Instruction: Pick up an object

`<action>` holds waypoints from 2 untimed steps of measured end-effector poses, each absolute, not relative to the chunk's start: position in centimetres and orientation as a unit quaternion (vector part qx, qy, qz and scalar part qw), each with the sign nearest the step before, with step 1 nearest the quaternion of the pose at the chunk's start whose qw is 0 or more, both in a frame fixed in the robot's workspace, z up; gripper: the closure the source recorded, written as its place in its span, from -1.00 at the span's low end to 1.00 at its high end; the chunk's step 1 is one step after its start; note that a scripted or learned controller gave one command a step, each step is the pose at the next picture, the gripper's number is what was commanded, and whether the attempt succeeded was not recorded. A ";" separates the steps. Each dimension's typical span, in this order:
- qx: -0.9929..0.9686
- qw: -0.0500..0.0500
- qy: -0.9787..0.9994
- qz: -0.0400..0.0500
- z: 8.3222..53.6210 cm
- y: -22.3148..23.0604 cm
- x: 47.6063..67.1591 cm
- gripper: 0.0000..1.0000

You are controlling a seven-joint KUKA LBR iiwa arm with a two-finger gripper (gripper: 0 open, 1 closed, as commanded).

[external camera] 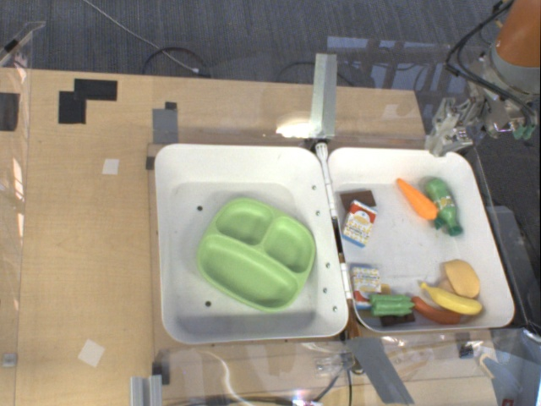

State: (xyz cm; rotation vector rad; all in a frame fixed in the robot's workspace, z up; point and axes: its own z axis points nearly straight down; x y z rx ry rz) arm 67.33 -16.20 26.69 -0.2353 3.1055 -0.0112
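The right bin (pixel 482 194) holds several toy foods: an orange carrot (pixel 414 199), a green bottle (pixel 443 204), a white and red carton (pixel 359 224), a brown block (pixel 361 200), a small blue-edged box (pixel 365 279), a green piece (pixel 391 303), a yellow banana (pixel 452 301) and a tan potato (pixel 461 276). My gripper (pixel 450 134) hangs over the far right corner of this bin, above and right of the carrot. It is open, with nothing between its fingers.
The left bin (pixel 177 184) carries a green divided plate (pixel 257 252). A metal post (pixel 325 91) stands behind the seam between the bins. Black cables (pixel 473 41) run beside the arm at the upper right. Bare wooden bench (pixel 76 252) lies to the left.
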 end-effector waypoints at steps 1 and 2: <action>-0.014 0.005 1.000 0.001 25.2 -8.0 62.1 1.00; -0.171 0.003 0.985 -0.001 17.7 -14.2 59.6 1.00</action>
